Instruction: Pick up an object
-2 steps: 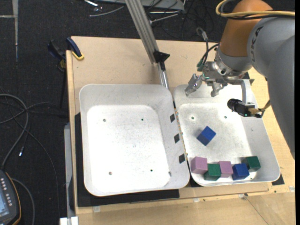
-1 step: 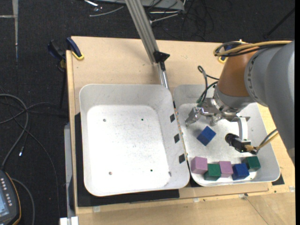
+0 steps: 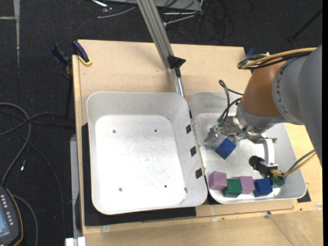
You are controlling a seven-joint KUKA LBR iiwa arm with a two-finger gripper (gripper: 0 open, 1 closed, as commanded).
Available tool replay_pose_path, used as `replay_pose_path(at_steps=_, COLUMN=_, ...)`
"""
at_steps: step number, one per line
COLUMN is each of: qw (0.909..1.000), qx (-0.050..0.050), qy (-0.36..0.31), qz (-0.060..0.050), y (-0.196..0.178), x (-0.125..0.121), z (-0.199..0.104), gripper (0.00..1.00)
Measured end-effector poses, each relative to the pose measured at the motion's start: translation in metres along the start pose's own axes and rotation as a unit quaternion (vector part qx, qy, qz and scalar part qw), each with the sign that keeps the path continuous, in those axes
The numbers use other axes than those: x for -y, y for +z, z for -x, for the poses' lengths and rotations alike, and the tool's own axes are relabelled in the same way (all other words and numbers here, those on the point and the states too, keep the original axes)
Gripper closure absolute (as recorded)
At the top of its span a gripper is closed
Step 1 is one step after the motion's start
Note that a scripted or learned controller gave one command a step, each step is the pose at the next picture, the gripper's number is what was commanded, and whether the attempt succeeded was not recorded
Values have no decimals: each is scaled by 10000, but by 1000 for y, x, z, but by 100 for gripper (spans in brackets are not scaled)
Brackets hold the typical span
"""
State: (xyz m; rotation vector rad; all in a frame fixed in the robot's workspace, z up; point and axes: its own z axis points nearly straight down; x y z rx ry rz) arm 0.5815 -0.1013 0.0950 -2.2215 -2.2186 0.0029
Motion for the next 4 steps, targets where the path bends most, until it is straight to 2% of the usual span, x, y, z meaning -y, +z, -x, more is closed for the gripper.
replay_pose_path(at_steps=1, qw=10000, qx=-2, qy=1, qz=1, y=0, x=25, z=2, gripper=0)
replay_pose_path(at_steps=2, qw=10000, qx=-1, qy=-3, qz=16, y=-10, x=24, z=1, gripper=100)
replay_pose_path(at_steps=3, qw=10000, qx=-16, qy=-61, qz=60, y=-109, x=-15, z=-98, gripper=100)
replay_pose_path(at_steps=4, qw=10000, qx=-19, qy=-59, qz=40, y=-149, x=-42, z=-176, gripper=100)
